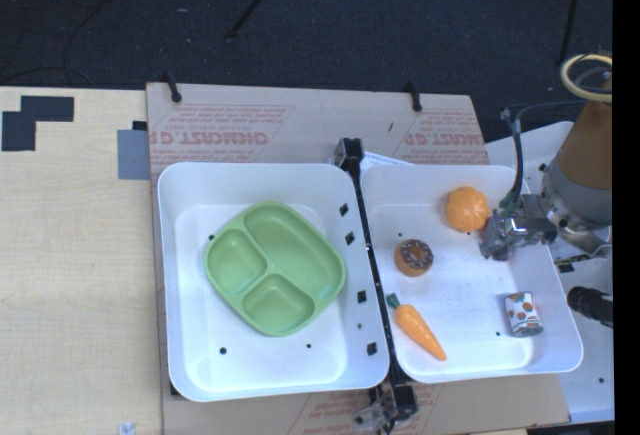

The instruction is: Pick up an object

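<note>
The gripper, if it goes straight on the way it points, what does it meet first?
Probably the round orange fruit: the gripper points left from the right bin's right side, just beside it. Height is unclear, so it may pass by.

We see two shallow white bins side by side on brown cardboard [300, 128] printed with red lettering. The left bin [180, 223] holds a green divided plate [274, 267]. A pale wooden benchtop [70, 273] extends to the left.

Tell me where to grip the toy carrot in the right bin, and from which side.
Grip the carrot across its thick orange middle, coming straight down from above. It lies flat and slanted, green top toward the bin divider, with bare floor along both long sides for the fingers.
</note>
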### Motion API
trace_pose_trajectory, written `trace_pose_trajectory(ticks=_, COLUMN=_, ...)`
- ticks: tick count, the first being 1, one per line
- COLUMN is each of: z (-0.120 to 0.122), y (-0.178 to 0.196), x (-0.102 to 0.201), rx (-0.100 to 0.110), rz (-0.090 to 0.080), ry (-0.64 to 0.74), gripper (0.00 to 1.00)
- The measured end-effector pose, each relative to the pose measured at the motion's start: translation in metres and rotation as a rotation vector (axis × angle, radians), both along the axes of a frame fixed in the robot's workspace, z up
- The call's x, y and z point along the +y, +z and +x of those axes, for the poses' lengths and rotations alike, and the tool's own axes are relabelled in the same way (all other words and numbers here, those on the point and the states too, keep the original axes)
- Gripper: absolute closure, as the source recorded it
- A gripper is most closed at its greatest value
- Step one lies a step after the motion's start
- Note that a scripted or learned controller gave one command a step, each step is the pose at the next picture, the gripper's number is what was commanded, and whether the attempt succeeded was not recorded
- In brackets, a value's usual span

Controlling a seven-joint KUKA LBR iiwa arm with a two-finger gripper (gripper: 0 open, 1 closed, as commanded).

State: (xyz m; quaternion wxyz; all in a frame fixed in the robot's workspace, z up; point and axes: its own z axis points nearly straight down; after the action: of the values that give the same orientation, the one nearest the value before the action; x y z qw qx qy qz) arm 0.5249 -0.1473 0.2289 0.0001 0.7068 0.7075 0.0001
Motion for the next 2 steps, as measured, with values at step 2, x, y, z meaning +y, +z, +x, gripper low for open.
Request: trace_pose_trajectory(ticks=2, z=0.01, y=0.013, x=0.108, rx=0.002, rz=0.003, ry=0.005, gripper=1.0)
